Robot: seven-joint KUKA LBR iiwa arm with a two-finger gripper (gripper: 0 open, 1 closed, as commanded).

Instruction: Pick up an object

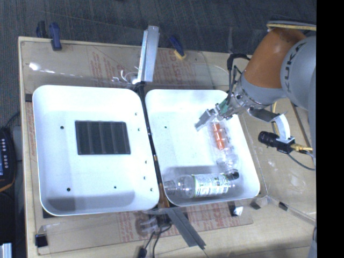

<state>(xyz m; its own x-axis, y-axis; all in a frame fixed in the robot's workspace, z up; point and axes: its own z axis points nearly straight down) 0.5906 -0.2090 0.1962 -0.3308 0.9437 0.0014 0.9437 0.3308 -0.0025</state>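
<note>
Right bin (177,144), two bottles (200,185), gripper (210,116)

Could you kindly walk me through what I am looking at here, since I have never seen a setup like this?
This is one camera fixed above a bench, looking down at a slant. The grey and orange machine on the right is a robot arm; its gripper reaches over the right bin. That bin holds two clear plastic bottles: one with an orange label just below the gripper, and a bottle lying along the near wall. The left bin has a dark ridged tray. I cannot see anything held between the fingers.
</note>
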